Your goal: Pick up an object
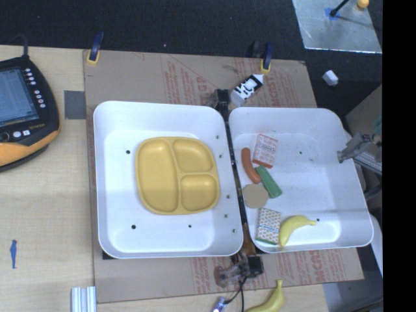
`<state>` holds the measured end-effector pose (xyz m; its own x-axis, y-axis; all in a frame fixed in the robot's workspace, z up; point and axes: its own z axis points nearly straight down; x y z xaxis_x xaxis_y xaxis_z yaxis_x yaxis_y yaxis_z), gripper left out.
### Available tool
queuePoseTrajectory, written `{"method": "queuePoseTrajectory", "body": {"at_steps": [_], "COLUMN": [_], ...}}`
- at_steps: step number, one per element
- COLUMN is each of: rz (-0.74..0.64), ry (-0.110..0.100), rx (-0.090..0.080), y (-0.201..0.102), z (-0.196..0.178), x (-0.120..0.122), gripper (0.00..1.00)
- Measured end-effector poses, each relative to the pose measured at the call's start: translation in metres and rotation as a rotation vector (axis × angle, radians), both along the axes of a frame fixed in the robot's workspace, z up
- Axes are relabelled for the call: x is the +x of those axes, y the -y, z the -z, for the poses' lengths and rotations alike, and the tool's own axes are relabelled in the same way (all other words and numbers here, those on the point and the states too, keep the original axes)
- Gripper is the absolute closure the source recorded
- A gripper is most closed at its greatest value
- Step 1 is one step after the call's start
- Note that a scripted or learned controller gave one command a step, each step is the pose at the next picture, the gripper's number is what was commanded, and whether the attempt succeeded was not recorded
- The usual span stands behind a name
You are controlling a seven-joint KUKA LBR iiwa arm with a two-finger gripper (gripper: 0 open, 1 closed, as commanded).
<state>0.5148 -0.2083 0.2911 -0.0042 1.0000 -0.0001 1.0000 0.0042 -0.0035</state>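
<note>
Nothing is lifted yet: the pincer (354,149) sits at the right bin's (325,119) 3 o'clock rim, well apart from everything, and I cannot tell how it stands. The whole pick remains. The likeliest target, a curved yellow banana (294,228), lies at the bin's 6 o'clock, overlapping a small packet (267,224).

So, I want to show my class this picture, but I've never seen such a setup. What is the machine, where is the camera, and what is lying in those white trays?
One fixed camera looks down at a slant on a bench. The robot arm reaches in from the right; just its tip is visible at the edge, holding nothing visible. Two shallow white bins sit side by side. The left bin holds a yellow divided plate. The right bin holds toy food: a sausage, a green piece, a banana, a round biscuit and two small packets. A control tablet lies at the far left.
</note>
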Motion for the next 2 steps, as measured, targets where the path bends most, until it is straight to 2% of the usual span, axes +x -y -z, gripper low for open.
{"method": "queuePoseTrajectory", "body": {"at_steps": [1, 2], "rz": [-0.001, -0.004], "ry": [-0.002, 0.0], "rx": [0.002, 0.0], "y": [0.003, -0.055], "z": [0.154, 0.116], "x": [-0.039, 0.004], "gripper": [0.0, 0.0]}}
